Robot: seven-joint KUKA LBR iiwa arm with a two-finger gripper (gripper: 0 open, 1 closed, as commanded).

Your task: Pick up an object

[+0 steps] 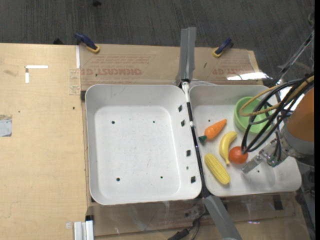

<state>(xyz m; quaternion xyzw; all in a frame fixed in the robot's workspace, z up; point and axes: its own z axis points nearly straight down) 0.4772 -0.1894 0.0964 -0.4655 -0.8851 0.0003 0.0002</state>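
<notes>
The right bin [285, 181] holds an orange carrot [216, 129], a yellow banana [227, 144], a yellow corn cob [217, 168], a red-orange ball-like fruit [237, 156] and a green bowl [252, 115]. My gripper [256, 163] is low in this bin, just right of the red-orange fruit and close to touching it. The arm's orange band [305, 129] and black cables [270, 119] hang over the bowl and partly hide it. Nothing can be seen held in the gripper.
The left bin [95, 149] lies beside the right one, split by a raised rim [192, 139]. Brown cardboard [135, 66] with two clamps lies behind the bins, and a wooden bench top [35, 134] stretches to the left.
</notes>
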